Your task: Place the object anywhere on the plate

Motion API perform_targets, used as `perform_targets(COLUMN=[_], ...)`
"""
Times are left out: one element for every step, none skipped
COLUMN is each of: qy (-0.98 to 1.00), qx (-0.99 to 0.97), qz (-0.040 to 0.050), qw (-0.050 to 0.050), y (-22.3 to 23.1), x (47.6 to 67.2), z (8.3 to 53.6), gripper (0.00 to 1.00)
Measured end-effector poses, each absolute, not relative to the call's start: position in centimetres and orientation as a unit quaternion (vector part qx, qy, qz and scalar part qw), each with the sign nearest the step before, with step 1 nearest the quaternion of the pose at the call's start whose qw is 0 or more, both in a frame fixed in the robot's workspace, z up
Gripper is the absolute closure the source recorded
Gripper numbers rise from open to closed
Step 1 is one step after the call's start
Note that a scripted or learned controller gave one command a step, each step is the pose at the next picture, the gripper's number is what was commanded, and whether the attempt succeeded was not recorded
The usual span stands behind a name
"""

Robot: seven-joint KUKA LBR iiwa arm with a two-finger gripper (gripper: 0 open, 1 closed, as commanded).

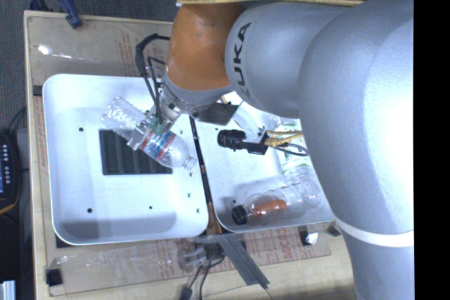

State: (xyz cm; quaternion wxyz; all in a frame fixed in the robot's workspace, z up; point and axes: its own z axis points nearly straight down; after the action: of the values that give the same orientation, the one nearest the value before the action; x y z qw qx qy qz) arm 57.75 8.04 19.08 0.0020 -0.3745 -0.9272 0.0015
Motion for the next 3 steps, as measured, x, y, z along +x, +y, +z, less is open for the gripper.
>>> perform_targets(qy=[-0.919,-0.914,-0.914], qx=[-0.395,-0.406,-0.406], qz=[0.0011,0.0008,0.0008], qw=[0.001,0.001,0.001], y=[7.1,6.0,6.0], x=[53.4,57.8,57.8], z=[19.1,19.1,19.1], gripper=[1.0,1.0,0.0])
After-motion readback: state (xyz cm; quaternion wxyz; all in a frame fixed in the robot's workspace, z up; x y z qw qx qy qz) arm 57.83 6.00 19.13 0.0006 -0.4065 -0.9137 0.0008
